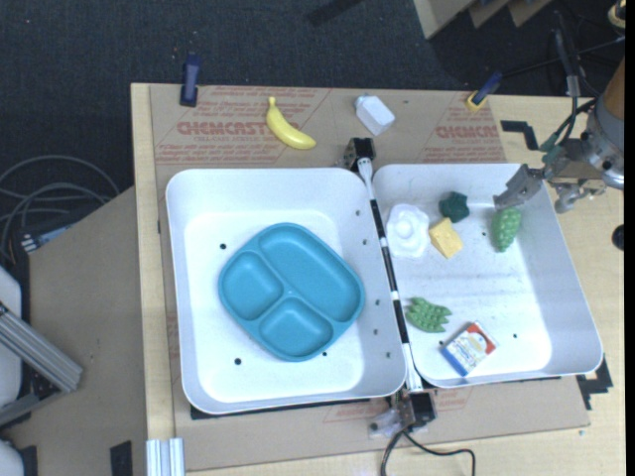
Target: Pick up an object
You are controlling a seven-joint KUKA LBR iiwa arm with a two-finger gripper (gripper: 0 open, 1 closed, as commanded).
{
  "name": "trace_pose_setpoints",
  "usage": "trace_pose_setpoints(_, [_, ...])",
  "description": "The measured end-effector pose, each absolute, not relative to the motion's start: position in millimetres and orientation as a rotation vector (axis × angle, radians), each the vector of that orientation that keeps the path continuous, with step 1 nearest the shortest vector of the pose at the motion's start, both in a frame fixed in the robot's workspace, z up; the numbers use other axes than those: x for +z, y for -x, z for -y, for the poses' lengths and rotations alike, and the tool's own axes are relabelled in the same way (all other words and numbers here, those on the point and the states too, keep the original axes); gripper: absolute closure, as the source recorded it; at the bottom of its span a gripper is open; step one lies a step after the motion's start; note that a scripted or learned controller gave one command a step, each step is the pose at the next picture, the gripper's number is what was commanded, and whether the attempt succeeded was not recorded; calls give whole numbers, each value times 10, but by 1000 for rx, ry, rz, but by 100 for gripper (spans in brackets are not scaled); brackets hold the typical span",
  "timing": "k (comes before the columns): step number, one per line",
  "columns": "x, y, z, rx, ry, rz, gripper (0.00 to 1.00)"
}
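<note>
Where the arm sits: the arm (610, 132) is at the far right edge, with its wrist over the back right corner of the right bin (516, 286).
Gripper: the gripper (543, 192) hangs over that bin's back right area.
Fingers: the fingers (515, 188) look spread wide with nothing between them, as far as I can make out. One grey finger slants down and to the left.
Grapes: a pale green bumpy bunch, the grapes (506, 227), lies on the bin floor just below that slanted fingertip. Can't tell if they touch.
Dark green bit: the dark green bit (454, 206) is left of the grapes, near the back wall.
Yellow block: the yellow block (445, 237) is just in front of the dark green bit, tilted.
White lump: the white lump (407, 231) sits beside the yellow block, close to the divider between the bins.
Leafy piece: the leafy piece (427, 314) lies nearer the front, by the divider.
Packet: the red, white and blue packet (467, 346) is at the front, right of the leafy piece.
Left bin: the left bin (198, 216) holds a blue divided plate (290, 291), roughly in the middle.
Bench: the bench (149, 266) has a banana (288, 127) and a white block (375, 114) lying behind the bins, outside both.
</note>
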State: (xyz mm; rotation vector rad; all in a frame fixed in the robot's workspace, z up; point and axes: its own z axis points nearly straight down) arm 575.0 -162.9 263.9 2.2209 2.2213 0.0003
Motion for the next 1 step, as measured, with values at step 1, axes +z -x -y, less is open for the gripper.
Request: trace_pose_setpoints(1, [1836,-6203,1223,-1,-2222,-2225,0])
